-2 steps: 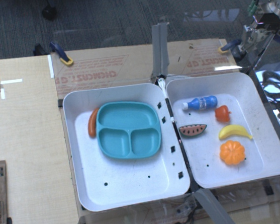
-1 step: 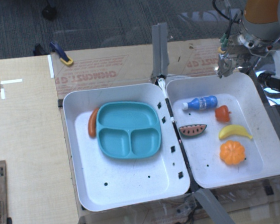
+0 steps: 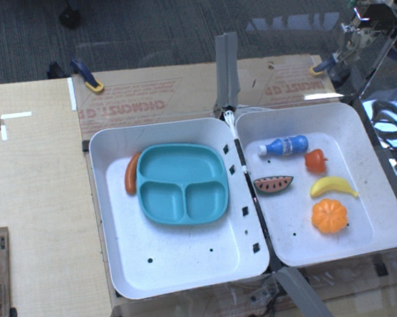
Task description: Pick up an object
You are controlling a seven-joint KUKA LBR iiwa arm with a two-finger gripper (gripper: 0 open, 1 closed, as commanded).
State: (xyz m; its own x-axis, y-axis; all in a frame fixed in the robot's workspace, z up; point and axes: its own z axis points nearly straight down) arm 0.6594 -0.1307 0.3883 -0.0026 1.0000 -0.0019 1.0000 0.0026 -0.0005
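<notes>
Jaws' state cannot be told; banana [image 3: 333, 186] lies beside orange [image 3: 330, 216].

This looks like a robotics lab rather than a home. Two white bins [image 3: 113, 222] sit clamped on a bench of plywood and cardboard [image 3: 141, 97], with blue clamps [image 3: 86, 76] and loose cables [image 3: 396, 130] along the edges. Toy food fills one bin. Grey carpet [image 3: 166, 14] lies beyond, possibly office flooring.
</notes>
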